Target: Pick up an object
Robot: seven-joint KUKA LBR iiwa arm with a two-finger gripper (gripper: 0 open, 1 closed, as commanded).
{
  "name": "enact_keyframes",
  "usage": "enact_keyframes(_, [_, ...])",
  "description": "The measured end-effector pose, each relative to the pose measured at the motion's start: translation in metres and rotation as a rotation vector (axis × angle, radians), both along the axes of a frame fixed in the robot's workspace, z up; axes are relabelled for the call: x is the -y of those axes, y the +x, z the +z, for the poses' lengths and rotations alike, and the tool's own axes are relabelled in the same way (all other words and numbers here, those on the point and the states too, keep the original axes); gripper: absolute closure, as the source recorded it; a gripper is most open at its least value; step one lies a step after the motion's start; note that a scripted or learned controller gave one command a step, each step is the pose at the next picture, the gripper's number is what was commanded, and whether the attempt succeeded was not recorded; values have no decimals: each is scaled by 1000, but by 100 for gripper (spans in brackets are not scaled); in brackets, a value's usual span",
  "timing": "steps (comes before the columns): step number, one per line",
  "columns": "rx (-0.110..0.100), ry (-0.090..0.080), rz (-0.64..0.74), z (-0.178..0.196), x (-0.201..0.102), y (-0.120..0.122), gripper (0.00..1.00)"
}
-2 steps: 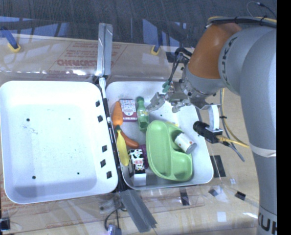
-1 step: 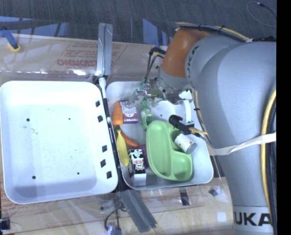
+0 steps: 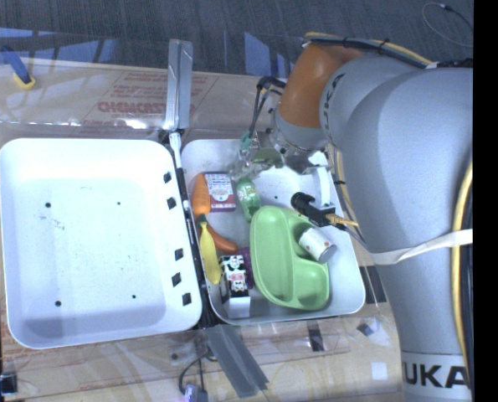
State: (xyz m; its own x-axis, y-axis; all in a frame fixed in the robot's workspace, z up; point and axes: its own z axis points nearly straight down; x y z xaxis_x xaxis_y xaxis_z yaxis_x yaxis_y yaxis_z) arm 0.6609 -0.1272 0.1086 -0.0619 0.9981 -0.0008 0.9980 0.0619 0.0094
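Gripper (image 3: 253, 153) hangs low over the right bin's (image 3: 349, 296) far end; whether it is spread or closed I cannot tell. Nearer than it lie a green bowl (image 3: 286, 258), banana (image 3: 208, 254), red carton (image 3: 220, 191) and small green object (image 3: 247, 195) (closest). Descend squarely on one item, clear of neighbours.

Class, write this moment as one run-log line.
arm: over right bin | gripper: low at far end, near green ball | nothing seen held | green bowl: in bin

The grey arm's gripper (image 3: 255, 153) hangs over the right white bin (image 3: 349, 296). Below it lie a green plastic bowl (image 3: 284, 262), a yellow banana (image 3: 208, 254) and a small red carton (image 3: 220, 192).
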Motion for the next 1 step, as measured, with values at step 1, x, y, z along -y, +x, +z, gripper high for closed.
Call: enact_keyframes(1, [-7, 1, 123, -14, 37, -14, 100])
